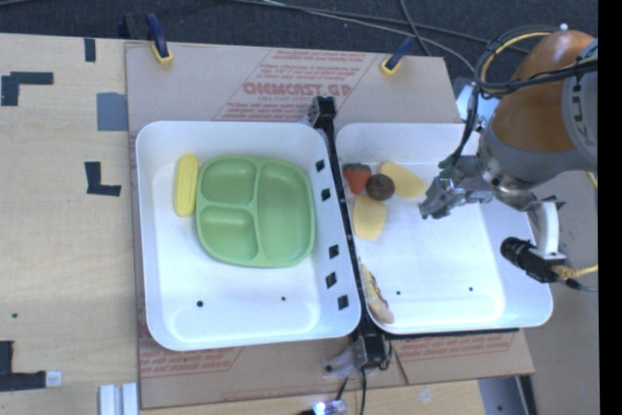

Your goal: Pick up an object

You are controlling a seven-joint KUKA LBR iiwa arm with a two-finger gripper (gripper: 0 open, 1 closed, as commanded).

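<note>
The gripper (439, 201) hangs over the right bin (486, 301), near that bin's upper middle; whether it is open or closed cannot be told from this slanted view, and nothing shows clearly in its grasp. The nearest objects lie toward its 9 o'clock. A pale yellow piece (406, 180) sits just beside it at about 10 o'clock. A dark brown round object (379, 189) lies further out at 9 o'clock, touching a red piece with a green top (357, 177) against the divider. A second yellow piece (369, 219) lies at about 8 o'clock, just below the brown one. A tan item (375, 298) rests at 7 o'clock, well apart, by the bin's lower left corner. In the left bin (155, 287), a green divided plate (256, 210) lies with a yellow corn cob (185, 185) just beside its left rim.
</note>
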